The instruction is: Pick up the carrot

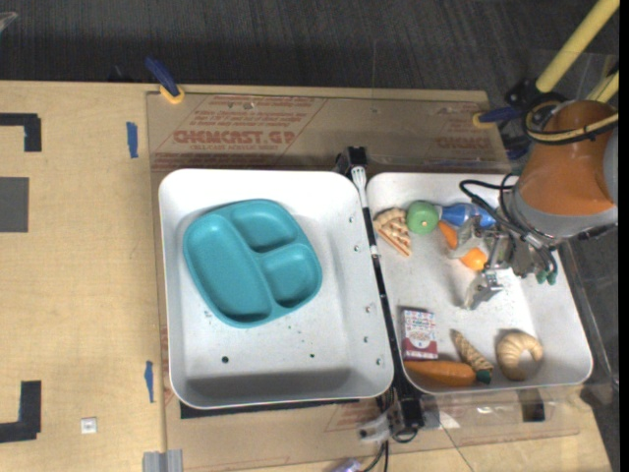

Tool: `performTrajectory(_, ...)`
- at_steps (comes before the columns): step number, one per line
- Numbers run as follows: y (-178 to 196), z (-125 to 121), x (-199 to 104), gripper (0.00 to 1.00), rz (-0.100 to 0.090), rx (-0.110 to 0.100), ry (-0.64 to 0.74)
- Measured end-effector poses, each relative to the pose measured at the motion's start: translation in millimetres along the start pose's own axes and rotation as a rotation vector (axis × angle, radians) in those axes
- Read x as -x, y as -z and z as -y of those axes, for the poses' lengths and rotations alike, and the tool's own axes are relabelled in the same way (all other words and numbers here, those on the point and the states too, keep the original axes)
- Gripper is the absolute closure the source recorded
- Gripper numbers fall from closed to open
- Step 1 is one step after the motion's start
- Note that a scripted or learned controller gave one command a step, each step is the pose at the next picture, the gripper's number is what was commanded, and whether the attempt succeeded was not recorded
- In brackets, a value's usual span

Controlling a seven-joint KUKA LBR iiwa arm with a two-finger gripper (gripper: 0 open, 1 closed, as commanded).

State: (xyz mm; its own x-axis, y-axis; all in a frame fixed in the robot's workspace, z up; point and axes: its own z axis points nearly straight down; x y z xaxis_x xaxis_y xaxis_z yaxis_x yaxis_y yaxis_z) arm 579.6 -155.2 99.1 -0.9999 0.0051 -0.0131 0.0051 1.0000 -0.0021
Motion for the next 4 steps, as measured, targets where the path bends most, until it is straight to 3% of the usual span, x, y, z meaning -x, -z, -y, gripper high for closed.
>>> performTrajectory(1, 8.3, -2.3, 1.1, 1.00, 0.002, 0.001, 0.002)
performTrajectory(2, 98.2, -36.6, 23.5, 1.00, 0.003, 0.002, 0.174)
performTrajectory(3, 95.3, -36.1, 21.8, 0.00, -0.003, 0.003, 0.173)
performTrajectory(4, -1.4, -36.6, 26.2, 0.00, -0.002, 0.003, 0.347)
